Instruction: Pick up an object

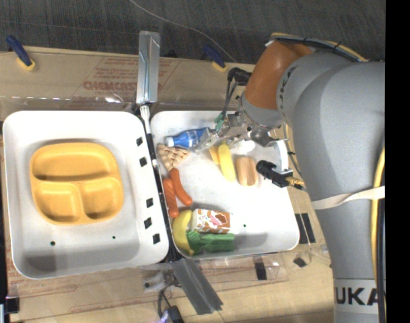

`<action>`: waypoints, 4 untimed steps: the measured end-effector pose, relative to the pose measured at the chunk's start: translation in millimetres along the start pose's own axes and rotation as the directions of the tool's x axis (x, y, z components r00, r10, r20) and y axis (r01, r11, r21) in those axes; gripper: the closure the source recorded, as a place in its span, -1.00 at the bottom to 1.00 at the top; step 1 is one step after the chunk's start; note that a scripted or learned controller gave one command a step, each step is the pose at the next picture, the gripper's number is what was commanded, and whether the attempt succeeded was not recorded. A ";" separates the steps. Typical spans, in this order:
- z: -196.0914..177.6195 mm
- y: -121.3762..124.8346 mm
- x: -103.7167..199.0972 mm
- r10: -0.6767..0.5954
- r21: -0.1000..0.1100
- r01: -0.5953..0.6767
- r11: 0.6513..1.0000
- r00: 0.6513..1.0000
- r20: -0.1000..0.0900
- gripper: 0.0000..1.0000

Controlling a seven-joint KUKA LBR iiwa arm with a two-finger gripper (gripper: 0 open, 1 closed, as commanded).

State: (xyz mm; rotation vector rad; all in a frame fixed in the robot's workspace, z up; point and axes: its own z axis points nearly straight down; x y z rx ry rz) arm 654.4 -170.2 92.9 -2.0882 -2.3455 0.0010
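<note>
My gripper (226, 130) is low over the back of the right bin (272, 214), under the grey arm and its orange band (272, 79). It sits just above the top end of a yellow banana (223, 161) and right beside the cap end of a blue bottle (188, 138). A tan hot dog bun (246, 170) lies to the right of the banana, partly under the wrist. Nothing can be seen held in the gripper.
Also in the right bin are a ridged tan piece (172, 155), orange sausages (177, 190), a yellow lemon (182, 226), a printed packet (212, 219) and a green item (213, 242). The left bin (16, 180) holds a yellow divided tray (77, 182). A metal divider (148, 66) stands between the bins at the back.
</note>
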 end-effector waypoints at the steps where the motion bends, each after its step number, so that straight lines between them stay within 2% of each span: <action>1: 0.5 -14.8 -9.9 -0.044 0.001 0.044 0.999 0.999 -0.017 -1.00; 2: -22.4 -9.7 -17.6 -0.045 -0.020 0.045 0.999 0.999 0.003 1.00; 3: -45.6 5.9 22.9 -0.071 -0.002 0.071 0.997 0.997 0.000 1.00; 4: -99.4 17.2 124.2 0.221 -0.002 -0.221 0.975 0.975 -0.001 1.00</action>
